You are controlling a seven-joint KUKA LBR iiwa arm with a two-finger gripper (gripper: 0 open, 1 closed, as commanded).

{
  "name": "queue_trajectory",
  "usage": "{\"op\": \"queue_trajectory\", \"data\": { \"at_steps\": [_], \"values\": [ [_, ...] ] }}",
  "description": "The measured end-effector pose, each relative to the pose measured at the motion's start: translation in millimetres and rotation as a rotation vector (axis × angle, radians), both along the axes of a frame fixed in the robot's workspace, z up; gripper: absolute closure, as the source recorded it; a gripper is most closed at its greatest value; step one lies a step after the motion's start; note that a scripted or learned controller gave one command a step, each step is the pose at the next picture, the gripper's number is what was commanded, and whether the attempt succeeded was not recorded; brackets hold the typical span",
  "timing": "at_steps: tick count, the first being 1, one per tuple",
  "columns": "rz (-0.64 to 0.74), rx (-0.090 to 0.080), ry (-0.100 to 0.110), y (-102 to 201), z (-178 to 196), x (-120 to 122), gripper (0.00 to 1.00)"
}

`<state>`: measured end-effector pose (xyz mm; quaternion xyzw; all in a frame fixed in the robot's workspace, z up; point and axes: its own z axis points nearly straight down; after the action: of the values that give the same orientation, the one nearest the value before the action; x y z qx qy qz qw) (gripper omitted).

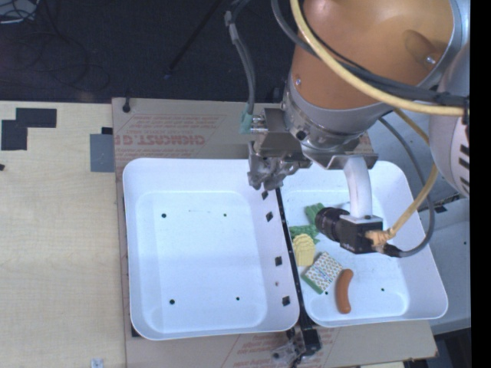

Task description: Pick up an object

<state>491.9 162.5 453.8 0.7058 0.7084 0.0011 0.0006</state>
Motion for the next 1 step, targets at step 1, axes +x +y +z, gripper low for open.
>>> {"op": "queue_trajectory", "data": {
  "at_steps": [1],
  "values": [
    [0.001, 0.000, -0.001, 21.3, 60.7, 37.4, 1.00]
  ]
}}
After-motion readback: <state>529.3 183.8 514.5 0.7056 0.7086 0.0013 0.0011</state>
